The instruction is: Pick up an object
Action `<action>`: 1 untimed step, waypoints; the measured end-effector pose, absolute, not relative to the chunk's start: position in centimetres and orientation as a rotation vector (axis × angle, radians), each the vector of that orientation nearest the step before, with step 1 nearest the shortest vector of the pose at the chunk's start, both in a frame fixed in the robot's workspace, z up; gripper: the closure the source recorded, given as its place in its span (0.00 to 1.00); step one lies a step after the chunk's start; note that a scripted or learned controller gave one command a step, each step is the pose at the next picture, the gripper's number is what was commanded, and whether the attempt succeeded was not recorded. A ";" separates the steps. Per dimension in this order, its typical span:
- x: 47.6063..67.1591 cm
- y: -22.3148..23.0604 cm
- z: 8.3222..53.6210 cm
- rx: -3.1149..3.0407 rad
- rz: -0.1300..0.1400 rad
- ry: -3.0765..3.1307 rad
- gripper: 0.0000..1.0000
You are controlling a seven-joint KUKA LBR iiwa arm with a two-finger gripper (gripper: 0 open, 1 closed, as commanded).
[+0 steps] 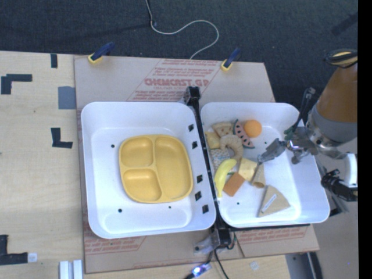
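Note:
The right bin [302, 211] holds several toy foods in its left half: a yellow banana [224, 173], an orange cube [234, 185], a pale cheese wedge [248, 168], a tan sandwich triangle [273, 202], an orange ball [252, 128], a watermelon slice [238, 130] and beige biscuits [224, 138]. My gripper [278, 148] hangs over the middle of the right bin, just right of the cheese wedge and above the sandwich triangle. Nothing shows in its grasp. The arm's orange band [343, 95] is at the right edge.
The left bin [99, 156] carries a yellow divided plate [156, 168]. Both bins rest on a cardboard sheet [174, 80] held by clamps at the back. A thin cable [180, 28] loops behind. The right bin's right half is bare white floor.

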State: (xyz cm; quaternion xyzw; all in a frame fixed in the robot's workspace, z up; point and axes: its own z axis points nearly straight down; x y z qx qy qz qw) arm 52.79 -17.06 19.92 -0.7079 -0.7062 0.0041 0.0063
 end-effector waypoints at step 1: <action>53.1 -17.1 20.6 -2.219 0.002 -2.221 0.00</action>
